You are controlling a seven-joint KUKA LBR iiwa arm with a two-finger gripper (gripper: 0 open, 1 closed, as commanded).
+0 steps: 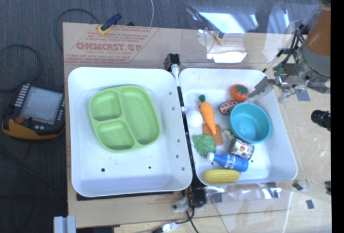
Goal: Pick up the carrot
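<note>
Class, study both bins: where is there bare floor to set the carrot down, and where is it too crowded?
Free: the left bin, on the white floor below and around the green divided plate. Also the right bin's top strip above the tomato. Crowded: the right bin's middle, where the carrot, blue bowl, bottle and corn pack together.

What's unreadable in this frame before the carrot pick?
- Gripper: small and blurred at the right bin's upper right rim; finger state unclear.
- Arm: cut off by the camera view's right edge.
- Carrot: lower end runs into an orange item and the green leafy toy; boundary unclear.
- Small can: label too small to read.
- Egg: white on white, outline faint.
</note>
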